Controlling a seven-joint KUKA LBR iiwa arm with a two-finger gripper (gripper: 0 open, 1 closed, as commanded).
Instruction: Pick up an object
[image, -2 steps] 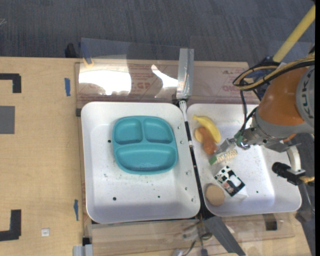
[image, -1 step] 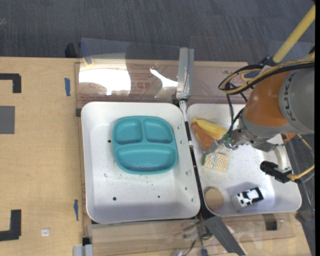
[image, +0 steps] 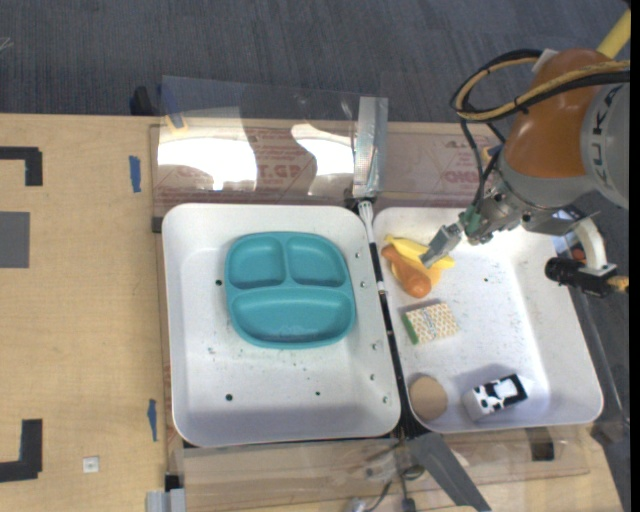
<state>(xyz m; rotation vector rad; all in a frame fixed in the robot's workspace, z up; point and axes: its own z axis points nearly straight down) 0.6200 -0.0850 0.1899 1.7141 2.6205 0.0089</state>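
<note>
Claw (image: 440, 247) sits over the yellow banana (image: 408, 247) and orange carrot (image: 411, 274); finger gap impossible to judge, arm lettering cut off at three o'clock.

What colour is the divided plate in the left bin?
Teal, a blue-green; the plate shows plainly in the camera view, lying in the left bin.

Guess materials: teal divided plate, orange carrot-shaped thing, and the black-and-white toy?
Teal divided plate: likely moulded plastic, matte; even colour, soft rounded ridges.
Orange carrot-shaped thing: probably smooth plastic or rubber play food; uniform colour, faint sheen.
Black-and-white toy: looks like hard plastic or vinyl; crisp patches, too small to tell more.
</note>
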